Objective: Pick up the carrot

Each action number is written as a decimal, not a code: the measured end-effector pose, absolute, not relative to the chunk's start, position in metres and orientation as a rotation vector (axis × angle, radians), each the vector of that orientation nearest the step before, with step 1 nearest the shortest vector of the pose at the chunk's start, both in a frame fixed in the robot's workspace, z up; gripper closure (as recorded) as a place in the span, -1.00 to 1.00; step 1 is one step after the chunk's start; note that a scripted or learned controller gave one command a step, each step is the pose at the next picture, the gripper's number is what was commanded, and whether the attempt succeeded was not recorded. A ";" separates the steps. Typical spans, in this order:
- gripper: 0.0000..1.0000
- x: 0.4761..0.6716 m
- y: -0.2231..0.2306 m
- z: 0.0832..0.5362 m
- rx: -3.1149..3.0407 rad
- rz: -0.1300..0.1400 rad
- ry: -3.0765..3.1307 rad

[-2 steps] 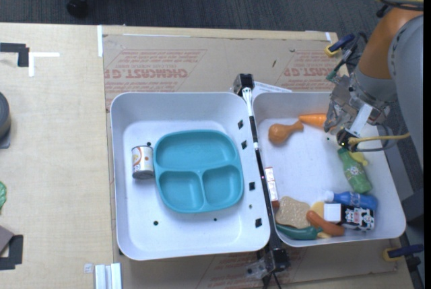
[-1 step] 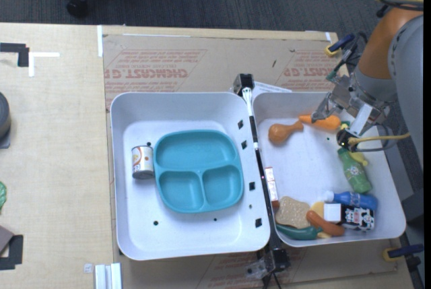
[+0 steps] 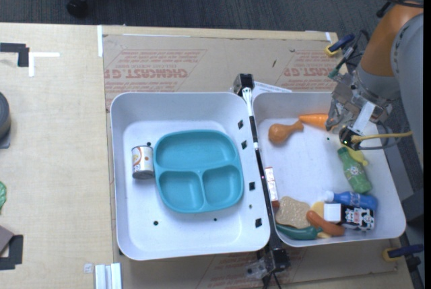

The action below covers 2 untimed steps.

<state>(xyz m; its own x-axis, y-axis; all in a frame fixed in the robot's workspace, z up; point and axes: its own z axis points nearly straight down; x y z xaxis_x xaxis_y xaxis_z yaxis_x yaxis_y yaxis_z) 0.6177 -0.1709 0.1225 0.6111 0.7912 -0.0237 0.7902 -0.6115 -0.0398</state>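
One carrot (image 3: 314, 120) in rt bin, tip at tool (image 3: 340, 120); tool's opening can't tell.

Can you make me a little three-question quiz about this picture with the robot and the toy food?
1. True or false: the carrot lies in the same bin as the teal plate.
2. Which thing stands beside the teal plate? A) small can B) green bottle C) bread slice
3. Fill in: the gripper hangs at the carrot's ____ end, left or right in the picture.

Key: 1 false; 2 A; 3 right.
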 end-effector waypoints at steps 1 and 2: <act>-1.00 0.618 -0.171 0.122 -2.797 0.061 -1.373; -1.00 0.615 -0.180 0.101 -2.867 0.004 -1.237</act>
